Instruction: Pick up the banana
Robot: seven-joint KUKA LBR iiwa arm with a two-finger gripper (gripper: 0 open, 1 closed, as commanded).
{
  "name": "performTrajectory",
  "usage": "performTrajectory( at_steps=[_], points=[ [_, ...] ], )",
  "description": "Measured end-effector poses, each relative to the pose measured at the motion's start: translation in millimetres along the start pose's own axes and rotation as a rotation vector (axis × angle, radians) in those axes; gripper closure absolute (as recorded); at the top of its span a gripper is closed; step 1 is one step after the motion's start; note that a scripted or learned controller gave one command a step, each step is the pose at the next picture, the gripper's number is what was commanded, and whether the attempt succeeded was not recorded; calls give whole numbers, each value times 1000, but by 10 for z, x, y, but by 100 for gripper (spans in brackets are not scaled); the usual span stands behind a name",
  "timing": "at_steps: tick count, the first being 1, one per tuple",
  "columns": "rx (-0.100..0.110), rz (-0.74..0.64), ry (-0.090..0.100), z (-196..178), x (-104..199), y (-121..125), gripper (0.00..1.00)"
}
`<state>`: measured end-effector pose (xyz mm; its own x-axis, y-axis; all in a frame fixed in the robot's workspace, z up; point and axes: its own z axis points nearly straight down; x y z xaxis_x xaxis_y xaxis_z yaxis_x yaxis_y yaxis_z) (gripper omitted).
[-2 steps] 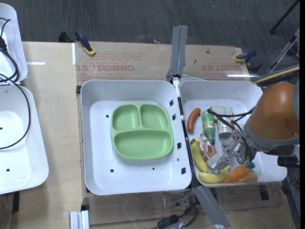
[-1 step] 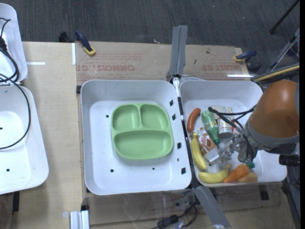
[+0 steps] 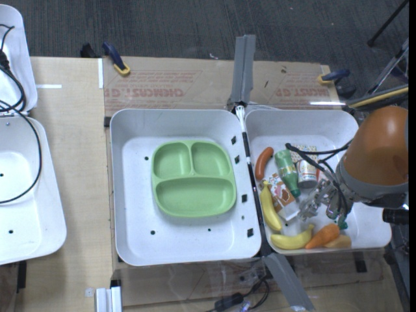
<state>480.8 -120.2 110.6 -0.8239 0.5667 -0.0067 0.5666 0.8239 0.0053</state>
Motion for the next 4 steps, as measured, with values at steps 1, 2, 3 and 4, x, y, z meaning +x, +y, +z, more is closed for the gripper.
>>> performTrajectory(
  at_steps=[1,2,3,4],
  points=[
    [6,277,3,-371,-107,-195,100],
    [7,469,4,-903,-125,278,100],
    [8,469,4,-903,-124,277,0],
    [8,351,8,101,147,142,0]
  ],
)
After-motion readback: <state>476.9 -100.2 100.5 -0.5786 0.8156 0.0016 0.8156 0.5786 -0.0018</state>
